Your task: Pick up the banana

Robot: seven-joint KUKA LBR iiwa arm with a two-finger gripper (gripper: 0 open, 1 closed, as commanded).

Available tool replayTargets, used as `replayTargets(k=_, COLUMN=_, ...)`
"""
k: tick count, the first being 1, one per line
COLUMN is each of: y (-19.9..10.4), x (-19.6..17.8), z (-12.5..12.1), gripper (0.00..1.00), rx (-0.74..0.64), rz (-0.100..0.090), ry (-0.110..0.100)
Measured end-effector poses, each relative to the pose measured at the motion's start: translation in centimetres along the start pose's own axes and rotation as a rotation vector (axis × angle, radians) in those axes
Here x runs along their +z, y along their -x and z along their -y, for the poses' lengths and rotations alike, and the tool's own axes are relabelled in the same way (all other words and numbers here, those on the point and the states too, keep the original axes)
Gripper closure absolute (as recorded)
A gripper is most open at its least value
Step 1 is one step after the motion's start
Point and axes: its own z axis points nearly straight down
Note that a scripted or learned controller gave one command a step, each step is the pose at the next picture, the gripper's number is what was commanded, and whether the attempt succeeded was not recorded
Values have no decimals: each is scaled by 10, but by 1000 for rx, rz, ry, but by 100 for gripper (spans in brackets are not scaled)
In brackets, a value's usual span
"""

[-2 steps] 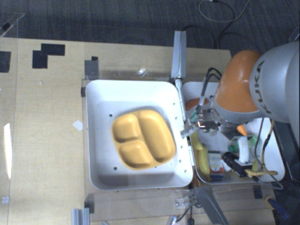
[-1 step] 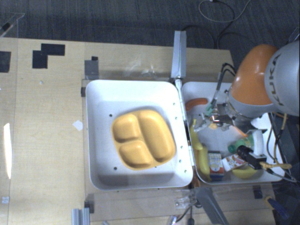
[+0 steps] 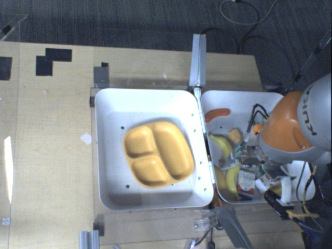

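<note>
Just left of the tool (image 3: 248, 154) lies the banana (image 3: 222, 145).

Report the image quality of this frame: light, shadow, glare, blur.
Camera view: even overhead light, soft overall focus; mild glare on the left bin wall; faint shadow under the yellow tray; the arm's orange band overhangs the right bin, leaving the banana dim and cluttered.

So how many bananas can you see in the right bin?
2. One banana lies by the bin's left wall, mid-bin; the other banana sits just below it, toward the near edge. The arm covers part of the right bin, so more may be hidden.
</note>
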Motion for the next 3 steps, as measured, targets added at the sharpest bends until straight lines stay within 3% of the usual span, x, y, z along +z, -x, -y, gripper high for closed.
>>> replayTargets(k=1, y=-2, x=-12, z=-3, gripper=100, rx=-3, rz=-2, ry=8)
replayTargets(k=2, y=-65, x=-135, z=-39, gripper=100, rx=227, rz=0, ry=-6)
replayTargets(k=3, y=-129, x=-137, z=-87, gripper=100, rx=285, rz=1, ry=-8)
